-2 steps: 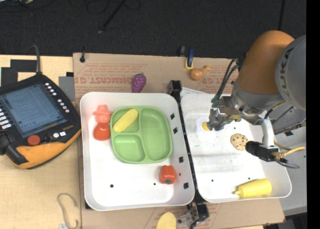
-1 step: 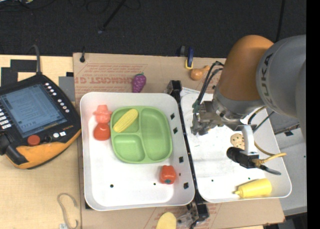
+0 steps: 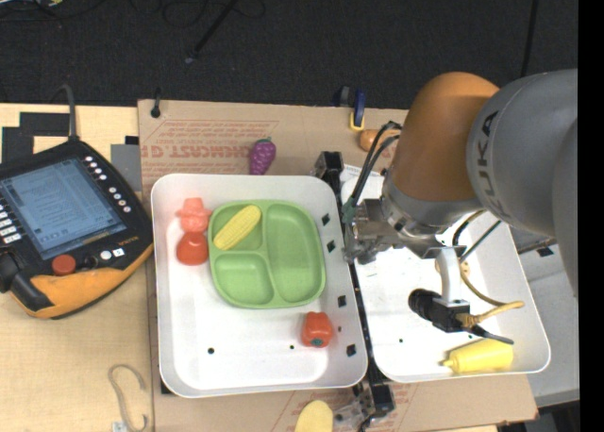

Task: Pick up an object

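Two white bins (image 3: 179, 345); gripper (image 3: 363, 246) (grip state unreadable) over the right bin (image 3: 528, 326).

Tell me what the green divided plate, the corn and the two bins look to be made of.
Green plate: likely moulded plastic, smooth with a soft sheen. Corn: probably plastic or rubber toy, uniform yellow, ridged. Bins: seemingly thin white plastic, glossy with rounded rims.

You cannot see the gripper's fingertips: the arm (image 3: 491, 157) covers them and much of the right bin (image 3: 534, 345). The yellow object (image 3: 314, 416) at the near edge is cut off, unidentifiable.
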`<state>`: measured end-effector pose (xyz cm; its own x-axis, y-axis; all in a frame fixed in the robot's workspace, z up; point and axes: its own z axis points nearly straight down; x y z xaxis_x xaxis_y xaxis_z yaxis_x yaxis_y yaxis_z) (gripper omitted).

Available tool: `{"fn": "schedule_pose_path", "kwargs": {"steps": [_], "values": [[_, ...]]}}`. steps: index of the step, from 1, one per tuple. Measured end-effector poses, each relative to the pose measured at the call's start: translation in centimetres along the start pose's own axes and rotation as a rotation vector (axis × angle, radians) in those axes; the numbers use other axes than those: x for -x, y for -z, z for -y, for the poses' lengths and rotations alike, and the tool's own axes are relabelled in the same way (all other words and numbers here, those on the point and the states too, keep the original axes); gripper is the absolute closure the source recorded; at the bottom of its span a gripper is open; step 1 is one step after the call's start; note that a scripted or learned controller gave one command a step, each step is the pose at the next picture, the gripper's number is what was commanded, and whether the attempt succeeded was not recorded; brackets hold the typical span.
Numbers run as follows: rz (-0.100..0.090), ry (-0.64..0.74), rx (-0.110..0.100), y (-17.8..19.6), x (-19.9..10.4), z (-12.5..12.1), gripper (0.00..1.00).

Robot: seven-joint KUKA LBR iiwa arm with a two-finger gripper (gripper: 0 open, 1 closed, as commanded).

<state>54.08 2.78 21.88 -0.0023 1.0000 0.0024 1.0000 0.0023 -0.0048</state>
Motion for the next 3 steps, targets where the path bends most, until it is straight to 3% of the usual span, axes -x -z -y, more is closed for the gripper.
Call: {"fn": "schedule_pose_path", "kwargs": {"steps": [1,2,3], "values": [[0.0,0.002,0.002,1.2,-5.6,1.5,1.0],[0.002,-0.002,-0.001,-0.3,-7.5,3.2,1.0],[0.003,-0.001,0.001,-0.1,-7.2,2.9,1.0]]}}
